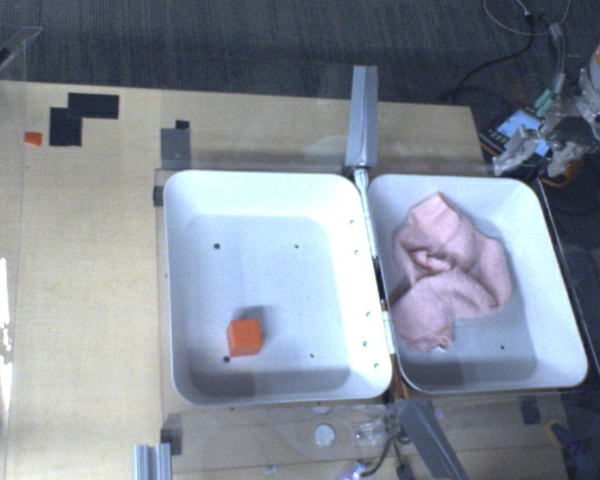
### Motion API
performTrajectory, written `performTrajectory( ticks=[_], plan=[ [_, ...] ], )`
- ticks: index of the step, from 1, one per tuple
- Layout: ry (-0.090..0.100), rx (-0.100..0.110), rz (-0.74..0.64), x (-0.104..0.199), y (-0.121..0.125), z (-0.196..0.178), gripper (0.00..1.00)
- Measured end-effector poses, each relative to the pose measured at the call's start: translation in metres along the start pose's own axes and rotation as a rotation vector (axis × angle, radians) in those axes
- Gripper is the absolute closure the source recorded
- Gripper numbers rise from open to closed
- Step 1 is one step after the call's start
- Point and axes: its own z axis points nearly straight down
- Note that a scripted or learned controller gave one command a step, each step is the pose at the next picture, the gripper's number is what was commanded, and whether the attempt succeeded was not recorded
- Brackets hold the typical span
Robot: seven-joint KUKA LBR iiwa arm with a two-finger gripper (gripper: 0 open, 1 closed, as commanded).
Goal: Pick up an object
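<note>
A small orange cube (245, 337) lies in the left bin (185, 268), toward its front left. A crumpled pink cloth (448, 273) fills much of the right bin (550, 268). My gripper (533, 150) hangs past the far right corner of the right bin, outside its rim and well away from both objects. Nothing shows in its grasp.
A grey metal divider (361, 118) runs back from the seam between the bins. Black patches (78, 115) and a small orange marker (32, 139) sit on the wooden bench at far left. Cables (520, 28) trail behind the arm at top right.
</note>
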Motion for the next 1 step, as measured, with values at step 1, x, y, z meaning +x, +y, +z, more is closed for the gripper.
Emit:
performTrajectory(
  ticks=[1],
  plan=[
    [0.001,0.001,-0.002,0.0103,0.0021,0.1594,0.00]
  ],
)
